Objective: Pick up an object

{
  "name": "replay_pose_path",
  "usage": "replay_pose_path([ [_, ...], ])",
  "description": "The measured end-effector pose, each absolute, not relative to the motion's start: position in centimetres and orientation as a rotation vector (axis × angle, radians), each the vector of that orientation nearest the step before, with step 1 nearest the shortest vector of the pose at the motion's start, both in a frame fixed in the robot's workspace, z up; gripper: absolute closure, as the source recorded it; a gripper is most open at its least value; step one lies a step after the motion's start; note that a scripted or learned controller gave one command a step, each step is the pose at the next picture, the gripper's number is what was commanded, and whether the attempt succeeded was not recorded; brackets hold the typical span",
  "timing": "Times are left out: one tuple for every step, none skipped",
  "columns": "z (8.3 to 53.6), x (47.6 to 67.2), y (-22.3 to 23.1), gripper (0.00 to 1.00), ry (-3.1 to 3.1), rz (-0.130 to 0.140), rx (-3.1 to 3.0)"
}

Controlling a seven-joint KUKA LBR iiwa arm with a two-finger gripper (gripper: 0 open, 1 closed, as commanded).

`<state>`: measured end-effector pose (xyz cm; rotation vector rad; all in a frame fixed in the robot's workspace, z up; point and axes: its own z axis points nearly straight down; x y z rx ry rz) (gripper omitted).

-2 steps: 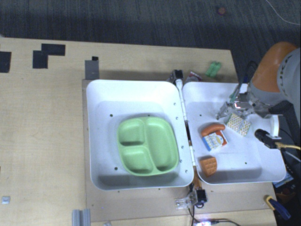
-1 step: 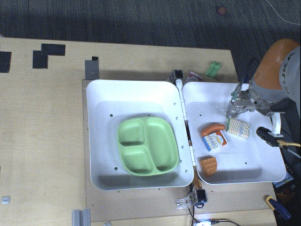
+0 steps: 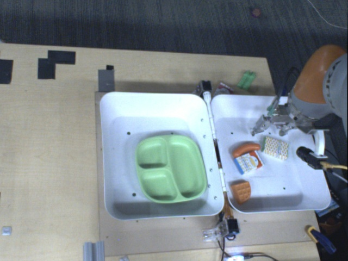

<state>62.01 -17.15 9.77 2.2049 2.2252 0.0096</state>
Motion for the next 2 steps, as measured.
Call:
replay_pose_path([
  [8.7,51.6,-14.4,0.0,2.219,0.006,2.216],
  [9.8,51.8,-14.4,1.0,2.216,0.012,2.211],
])
